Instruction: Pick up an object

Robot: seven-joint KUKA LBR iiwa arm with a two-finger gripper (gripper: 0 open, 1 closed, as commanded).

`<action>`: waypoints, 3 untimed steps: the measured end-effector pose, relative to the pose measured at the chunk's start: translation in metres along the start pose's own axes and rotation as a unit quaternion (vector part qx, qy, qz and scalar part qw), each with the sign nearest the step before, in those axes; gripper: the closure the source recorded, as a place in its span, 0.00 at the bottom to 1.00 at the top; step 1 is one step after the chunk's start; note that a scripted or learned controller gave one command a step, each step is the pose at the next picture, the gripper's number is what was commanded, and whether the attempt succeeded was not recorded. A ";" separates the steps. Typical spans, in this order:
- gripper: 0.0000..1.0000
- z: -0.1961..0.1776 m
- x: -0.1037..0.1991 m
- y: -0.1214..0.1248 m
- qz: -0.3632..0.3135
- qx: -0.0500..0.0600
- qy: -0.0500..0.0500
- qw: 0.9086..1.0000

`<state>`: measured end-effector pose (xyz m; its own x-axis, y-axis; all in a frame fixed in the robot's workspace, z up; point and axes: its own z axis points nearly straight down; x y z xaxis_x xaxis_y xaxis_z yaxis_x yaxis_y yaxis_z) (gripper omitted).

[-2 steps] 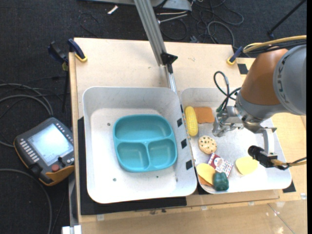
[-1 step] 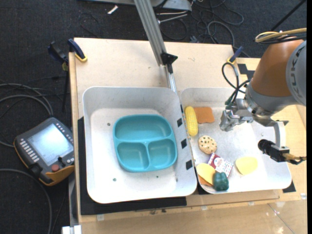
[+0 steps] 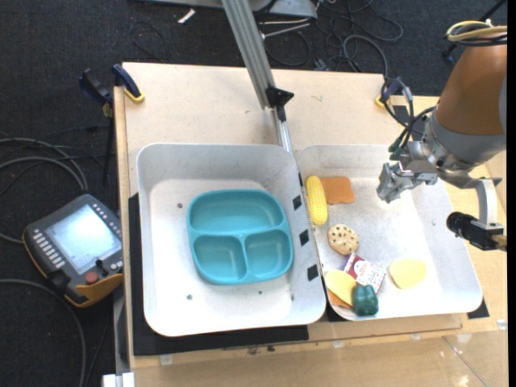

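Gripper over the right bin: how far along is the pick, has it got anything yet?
Nothing looks done: the gripper hangs above the right bin with no item seen between its fingers. In hand: it is positioned over bare floor near the orange slice. Left: the corn, cookie, yellow piece and green item all lie in the bin, so descent, grasp and lift remain.
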<state>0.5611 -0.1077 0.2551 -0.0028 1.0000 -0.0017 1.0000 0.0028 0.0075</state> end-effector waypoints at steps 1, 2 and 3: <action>1.00 -0.027 0.000 0.001 0.000 0.002 0.000 1.000; 1.00 -0.020 0.047 -0.013 -0.002 0.005 0.002 1.000; 1.00 -0.018 0.097 -0.017 -0.003 0.005 0.002 1.000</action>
<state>0.5436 -0.0107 0.2729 -0.0080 1.0000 0.0014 1.0000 0.0080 -0.0015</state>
